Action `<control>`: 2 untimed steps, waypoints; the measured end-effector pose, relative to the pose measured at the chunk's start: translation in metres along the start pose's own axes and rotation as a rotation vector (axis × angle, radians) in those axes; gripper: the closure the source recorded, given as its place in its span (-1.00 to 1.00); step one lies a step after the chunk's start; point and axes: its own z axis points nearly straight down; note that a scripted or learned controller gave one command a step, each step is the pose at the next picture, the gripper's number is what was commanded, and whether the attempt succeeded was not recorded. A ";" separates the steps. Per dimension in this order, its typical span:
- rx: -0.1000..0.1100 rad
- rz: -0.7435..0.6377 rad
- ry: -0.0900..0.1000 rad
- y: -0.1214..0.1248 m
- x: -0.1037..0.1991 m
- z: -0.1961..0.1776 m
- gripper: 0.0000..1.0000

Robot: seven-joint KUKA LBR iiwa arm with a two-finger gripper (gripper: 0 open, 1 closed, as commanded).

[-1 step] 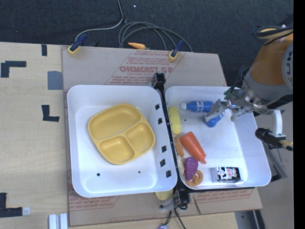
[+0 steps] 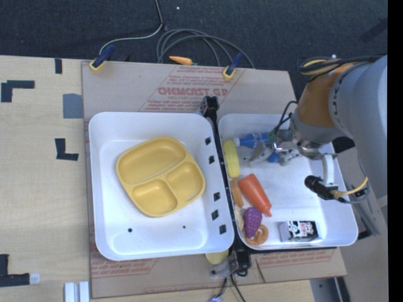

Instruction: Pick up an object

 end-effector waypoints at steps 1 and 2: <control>0.022 0.014 0.000 0.041 0.032 -0.001 -1.00; 0.036 0.008 0.008 0.050 0.028 0.001 -1.00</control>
